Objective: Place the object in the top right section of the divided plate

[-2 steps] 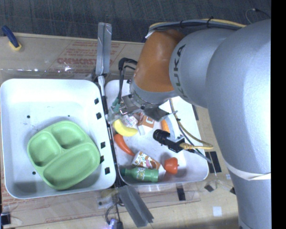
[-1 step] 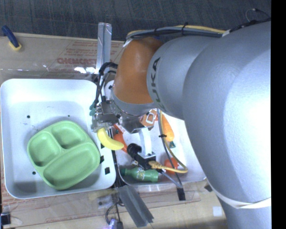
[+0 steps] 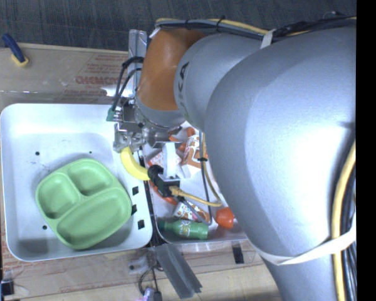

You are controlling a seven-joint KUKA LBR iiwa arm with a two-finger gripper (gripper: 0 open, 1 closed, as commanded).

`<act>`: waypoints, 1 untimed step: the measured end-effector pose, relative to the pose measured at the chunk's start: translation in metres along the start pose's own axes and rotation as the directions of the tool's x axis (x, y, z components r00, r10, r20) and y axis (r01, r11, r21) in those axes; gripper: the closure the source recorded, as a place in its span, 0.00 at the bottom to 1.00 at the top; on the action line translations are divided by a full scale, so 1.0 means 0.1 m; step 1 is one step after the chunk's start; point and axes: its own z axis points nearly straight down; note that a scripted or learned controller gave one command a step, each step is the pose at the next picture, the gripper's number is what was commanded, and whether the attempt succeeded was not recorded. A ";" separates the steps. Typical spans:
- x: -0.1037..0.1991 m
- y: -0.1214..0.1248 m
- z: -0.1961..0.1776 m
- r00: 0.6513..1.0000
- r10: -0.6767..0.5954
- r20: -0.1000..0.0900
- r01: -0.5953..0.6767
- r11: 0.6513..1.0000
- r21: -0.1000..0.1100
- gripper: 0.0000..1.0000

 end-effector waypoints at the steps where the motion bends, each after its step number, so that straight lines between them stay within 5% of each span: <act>1: 0.34 0.01 -0.05 0.918 0.396 -0.001 -0.396 0.918 0.000 1.00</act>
